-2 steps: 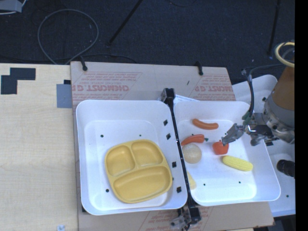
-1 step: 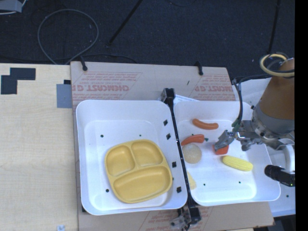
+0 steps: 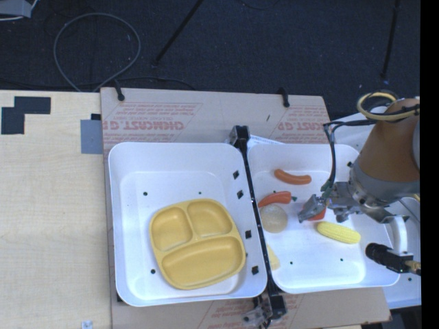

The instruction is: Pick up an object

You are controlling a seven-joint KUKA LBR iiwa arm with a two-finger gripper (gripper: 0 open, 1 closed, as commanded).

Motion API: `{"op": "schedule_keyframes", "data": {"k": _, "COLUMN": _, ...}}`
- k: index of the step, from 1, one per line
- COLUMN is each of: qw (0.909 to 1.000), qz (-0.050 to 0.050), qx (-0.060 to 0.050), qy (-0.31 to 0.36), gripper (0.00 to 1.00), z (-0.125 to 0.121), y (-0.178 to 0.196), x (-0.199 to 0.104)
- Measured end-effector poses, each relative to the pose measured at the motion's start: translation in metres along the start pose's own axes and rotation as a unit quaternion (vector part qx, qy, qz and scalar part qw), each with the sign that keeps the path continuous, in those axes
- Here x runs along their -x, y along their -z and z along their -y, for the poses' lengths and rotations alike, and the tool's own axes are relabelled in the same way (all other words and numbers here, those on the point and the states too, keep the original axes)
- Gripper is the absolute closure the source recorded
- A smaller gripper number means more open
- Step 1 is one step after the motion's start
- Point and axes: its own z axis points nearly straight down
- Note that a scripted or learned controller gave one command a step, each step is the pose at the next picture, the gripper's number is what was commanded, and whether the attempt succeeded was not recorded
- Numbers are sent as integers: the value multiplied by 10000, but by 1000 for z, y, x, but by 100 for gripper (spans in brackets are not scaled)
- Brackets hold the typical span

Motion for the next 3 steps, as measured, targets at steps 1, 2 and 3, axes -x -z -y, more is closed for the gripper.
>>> {"op": "schedule_keyframes", "data": {"k": 1, "qw": 10000, "qz": -5, "qx": -6, "qy": 2, "gripper": 0, "z": 2, "y": -64, "x": -2}}
{"op": "schedule_keyframes", "data": {"k": 2, "qw": 10000, "qz": 0, "qx": 10, "qy": -24, "gripper": 100, "z": 1, "y": -51, "x": 0}}
{"op": "schedule_keyframes", "data": {"k": 3, "qw": 10000, "qz": 11, "qx": 49, "qy": 7, "gripper": 100, "z": 4, "y": 11, "x": -1}}
